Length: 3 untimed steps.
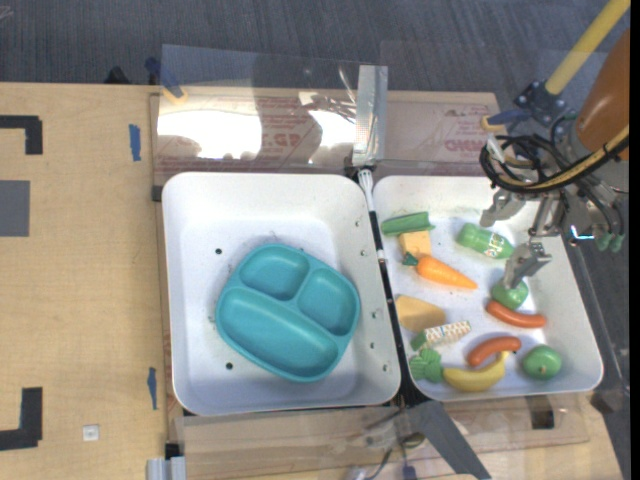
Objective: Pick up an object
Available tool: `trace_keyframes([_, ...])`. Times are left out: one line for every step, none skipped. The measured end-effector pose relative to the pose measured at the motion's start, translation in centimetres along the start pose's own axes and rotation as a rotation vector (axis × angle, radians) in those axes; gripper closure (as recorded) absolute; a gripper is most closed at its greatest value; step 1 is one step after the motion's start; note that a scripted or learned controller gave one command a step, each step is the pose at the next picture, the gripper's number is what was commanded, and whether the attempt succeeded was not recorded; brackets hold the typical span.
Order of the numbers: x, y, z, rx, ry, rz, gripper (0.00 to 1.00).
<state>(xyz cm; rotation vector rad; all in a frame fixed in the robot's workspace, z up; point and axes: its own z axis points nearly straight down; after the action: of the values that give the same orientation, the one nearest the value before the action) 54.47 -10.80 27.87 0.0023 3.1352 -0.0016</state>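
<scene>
Two white bins sit side by side on the counter; the right bin (585,313) holds toy food. Above it, the gripper (515,236) hangs with jaws spread open over a green toy (509,292), gripping nothing.

We note two white bins (190,208). The left one carries a teal divided plate (288,310). In the right we log an orange carrot (445,272), a yellow banana (475,375), a green apple (542,362) and a red-orange sausage (492,348).
</scene>
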Motion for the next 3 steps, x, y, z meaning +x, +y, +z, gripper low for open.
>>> trace_keyframes([1.1,1.3,13.7,-0.001,0.006,-0.014,0.0])
trace_keyframes([-4.6,1.8,18.4,0.0,-0.018,0.077,0.0])
trace_keyframes([-4.9,1.9,17.3,0.001,-0.027,0.075,1.0])
